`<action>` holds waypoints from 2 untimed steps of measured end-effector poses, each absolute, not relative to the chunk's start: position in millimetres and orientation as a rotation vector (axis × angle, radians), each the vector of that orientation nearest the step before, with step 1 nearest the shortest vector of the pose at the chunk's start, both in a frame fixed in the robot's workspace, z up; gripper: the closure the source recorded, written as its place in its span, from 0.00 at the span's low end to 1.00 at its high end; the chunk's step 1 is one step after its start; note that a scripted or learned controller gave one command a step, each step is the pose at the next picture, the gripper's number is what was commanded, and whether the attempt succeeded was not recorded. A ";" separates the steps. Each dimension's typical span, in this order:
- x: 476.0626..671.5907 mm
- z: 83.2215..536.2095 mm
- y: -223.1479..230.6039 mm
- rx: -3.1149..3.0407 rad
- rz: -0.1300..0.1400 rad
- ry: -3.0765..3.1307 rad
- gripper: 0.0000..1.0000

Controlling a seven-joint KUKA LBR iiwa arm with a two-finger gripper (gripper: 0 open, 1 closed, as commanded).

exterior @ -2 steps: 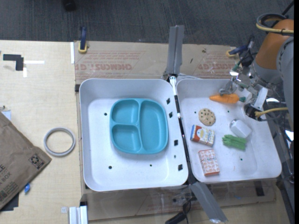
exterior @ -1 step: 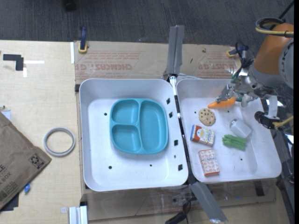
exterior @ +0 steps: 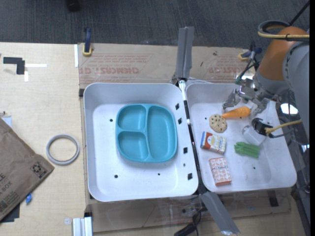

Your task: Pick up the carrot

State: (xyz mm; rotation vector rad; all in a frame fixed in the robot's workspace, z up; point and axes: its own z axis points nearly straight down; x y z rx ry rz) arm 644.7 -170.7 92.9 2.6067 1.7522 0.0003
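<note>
The left white bin (exterior: pixel 93 146) holds a teal divided plate (exterior: pixel 146 132) with three compartments, lying flat near the middle. In the right white bin (exterior: pixel 280 178) a round cookie (exterior: pixel 217 123) lies just above a small carton (exterior: pixel 213 142) with an orange and white label. A red and white box (exterior: pixel 220 171) sits below the carton, and a green bean bundle (exterior: pixel 247 149) lies to its right. On the table (exterior: pixel 39 97), left of the bins, a roll of tape (exterior: pixel 62 149) rests beside a brown cardboard box (exterior: pixel 17 173).
</note>
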 end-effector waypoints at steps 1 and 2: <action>644.8 102.6 -171.7 2.608 0.000 1.749 1.00; 657.5 191.7 -89.0 2.400 -0.001 2.026 1.00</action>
